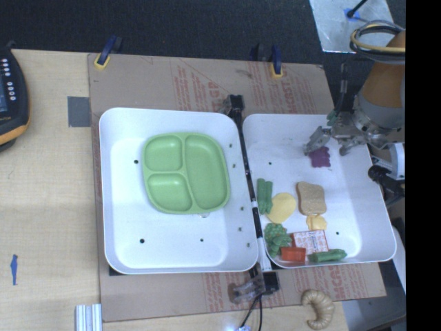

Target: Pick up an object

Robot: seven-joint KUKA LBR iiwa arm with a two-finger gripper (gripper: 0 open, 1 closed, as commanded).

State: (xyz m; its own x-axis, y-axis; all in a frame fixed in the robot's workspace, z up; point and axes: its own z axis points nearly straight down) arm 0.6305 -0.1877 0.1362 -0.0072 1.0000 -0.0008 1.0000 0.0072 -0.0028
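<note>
The gripper [333, 138] sits low over the upper part of the right bin [375, 205], toward the right of the frame, and whether it is released or clenched I cannot tell at this angle. Just below it lies a small purple object [320, 158], the nearest candidate for the pick; it rests on the bin floor with nothing visibly around it, so it does not look grasped. Lower in the same bin, well apart from the gripper, is a cluster: a slice of toy bread [311, 197], a yellow round piece [282, 207], a green pod [264, 192], a leafy green piece [277, 237], a red-and-white packet [308, 241] and a green bean-like piece [328, 256]. The left bin [117, 185] holds a green divided plate [186, 172]. The main risk, as I judge it, is a miss: the purple object is small and flat-looking, so a descent slightly off to the upper right could close on air or nudge it away. A croissant-like piece [318, 307] lies outside the bins on the surface [48, 205], out of easy reach.
</note>
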